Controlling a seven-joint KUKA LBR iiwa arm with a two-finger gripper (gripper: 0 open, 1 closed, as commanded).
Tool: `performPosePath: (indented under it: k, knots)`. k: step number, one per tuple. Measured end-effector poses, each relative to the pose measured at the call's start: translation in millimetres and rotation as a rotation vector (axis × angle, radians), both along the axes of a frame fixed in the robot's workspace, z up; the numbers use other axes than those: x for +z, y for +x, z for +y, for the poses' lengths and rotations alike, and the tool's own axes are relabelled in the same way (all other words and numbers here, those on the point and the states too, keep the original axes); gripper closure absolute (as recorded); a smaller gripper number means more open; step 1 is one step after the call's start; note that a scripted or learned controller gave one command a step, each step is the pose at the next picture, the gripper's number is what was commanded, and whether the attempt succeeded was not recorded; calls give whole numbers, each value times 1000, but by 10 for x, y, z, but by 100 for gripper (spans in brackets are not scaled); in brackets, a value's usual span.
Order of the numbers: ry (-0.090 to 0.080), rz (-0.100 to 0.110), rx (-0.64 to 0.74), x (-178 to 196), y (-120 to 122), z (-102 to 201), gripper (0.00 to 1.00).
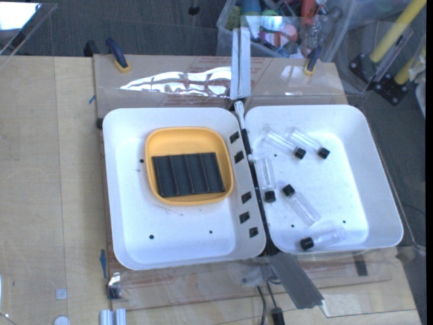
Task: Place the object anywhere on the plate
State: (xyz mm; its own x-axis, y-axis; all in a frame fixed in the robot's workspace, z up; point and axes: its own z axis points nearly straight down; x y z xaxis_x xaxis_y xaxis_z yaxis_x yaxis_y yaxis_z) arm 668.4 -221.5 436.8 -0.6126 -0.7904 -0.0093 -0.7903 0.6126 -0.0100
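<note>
Well, the objs to move look like five clear vials w/ black caps, all lying flat in the right bin, well apart from the plate. Two sit near the bin's far side, one just beside the centre divider, one mid-bin, and one near the front edge. I'd guess they're light, stiff, prob plastic or thin glass. They're smooth and round, so slippery and apt to roll or squirt out of a pinch. The clear walls are hard to make out against the white floor, and the caps are the only bits that stand out.

Best hold, imo: across the body near the cap, fingers square to the vial's long axis. The mid-bin vial has the most room round it, and the divider one is cramped.

The yellow plate sits in the left bin w/ a black ribbed pad on it, and no vial on it yet.

As for the gripper, I can't tell how open it is or whether it's got anything.
</note>
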Motion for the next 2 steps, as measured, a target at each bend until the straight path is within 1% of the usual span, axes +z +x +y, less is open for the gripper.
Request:
performPosePath:
  k: [2]
  knots:
    - [-6, 2, 734, -10, -2, 2, 100]
